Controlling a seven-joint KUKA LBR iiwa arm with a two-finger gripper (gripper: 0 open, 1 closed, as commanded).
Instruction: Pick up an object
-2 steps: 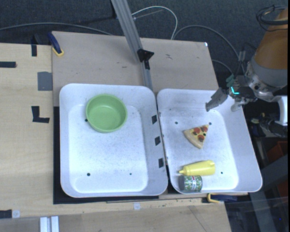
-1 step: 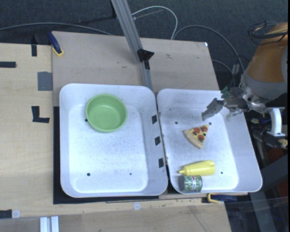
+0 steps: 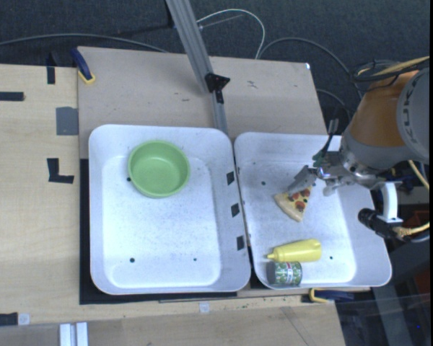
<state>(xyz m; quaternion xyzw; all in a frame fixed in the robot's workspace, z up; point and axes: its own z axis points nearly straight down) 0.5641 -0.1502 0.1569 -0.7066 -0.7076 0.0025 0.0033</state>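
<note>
Left bin (image 3: 108, 215): green bowl (image 3: 158, 168) | right bin (image 3: 361, 265): pizza slice (image 3: 293, 205), yellow bottle (image 3: 297, 251), can (image 3: 284, 273) | labels: unreadable | gripper (image 3: 300, 182): finger state cannot be told

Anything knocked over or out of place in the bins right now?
The yellow bottle lies on its side at the right bin's front edge, next to a small can. The green bowl sits upright in the left bin.

Robotics laboratory test bench. Evidence: a grey industrial arm with an orange band (image 3: 390, 121) mounted at a pale plywood bench top (image 3: 29, 193); black tape marks (image 3: 58, 170) on that surface; two shallow white plastic bins (image 3: 101, 193) set side by side; loose cables (image 3: 238, 20) across dark carpet (image 3: 310, 13); a slanted grey metal pole (image 3: 191, 38).
</note>
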